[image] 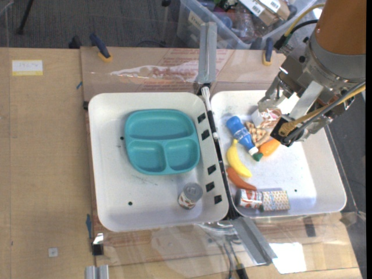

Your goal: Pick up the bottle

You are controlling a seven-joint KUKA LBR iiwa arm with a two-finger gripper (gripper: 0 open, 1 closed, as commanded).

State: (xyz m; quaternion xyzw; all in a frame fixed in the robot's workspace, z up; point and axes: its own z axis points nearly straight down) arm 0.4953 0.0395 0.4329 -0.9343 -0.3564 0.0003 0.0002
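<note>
The bottle (239, 131) is blue with a white cap and lies on its side in the right bin (325, 173), near the divider, its cap end pointing toward the front. My gripper (269, 104) hangs over the back of that bin, to the right of the bottle and slightly behind it, above a patterned snack packet (260, 127). There is a gap between the gripper and the bottle, and nothing is visibly held.
A banana (239, 162), an orange piece (269, 148), a red chili (240, 180) and a printed carton (265, 200) also lie in the right bin. The left bin (107, 156) holds a teal divided plate (162, 140) and a small can (189, 196). A crate of clutter (244, 4) stands behind.
</note>
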